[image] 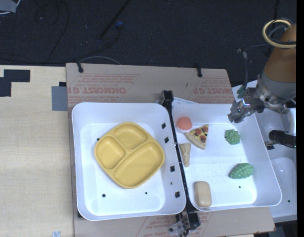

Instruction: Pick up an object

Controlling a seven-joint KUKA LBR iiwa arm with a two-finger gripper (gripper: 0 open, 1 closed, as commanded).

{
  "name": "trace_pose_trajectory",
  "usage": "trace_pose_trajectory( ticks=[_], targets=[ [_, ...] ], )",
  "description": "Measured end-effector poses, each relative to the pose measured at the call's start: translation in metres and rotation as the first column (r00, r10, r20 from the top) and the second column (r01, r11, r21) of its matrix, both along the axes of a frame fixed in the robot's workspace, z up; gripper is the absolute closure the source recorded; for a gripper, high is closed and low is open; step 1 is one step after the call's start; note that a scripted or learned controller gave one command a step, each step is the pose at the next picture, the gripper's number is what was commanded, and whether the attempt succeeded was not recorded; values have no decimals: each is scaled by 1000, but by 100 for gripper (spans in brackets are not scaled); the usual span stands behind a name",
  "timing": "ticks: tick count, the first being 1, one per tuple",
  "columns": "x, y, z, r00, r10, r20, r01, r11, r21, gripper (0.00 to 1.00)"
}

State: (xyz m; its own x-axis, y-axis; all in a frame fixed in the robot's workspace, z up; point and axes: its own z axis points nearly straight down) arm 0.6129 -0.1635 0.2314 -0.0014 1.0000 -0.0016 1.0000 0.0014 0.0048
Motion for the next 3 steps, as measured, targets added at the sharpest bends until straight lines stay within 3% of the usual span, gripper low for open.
trace_pose_trajectory(
  ticks=[1, 3],
  targets=[
    [0, 0, -4, 1000, 1, -6, -1, 1000, 1, 100],
    [-5, 106, -3, 1000, 4, -10, -4, 1000, 4, 100]
  ],
)
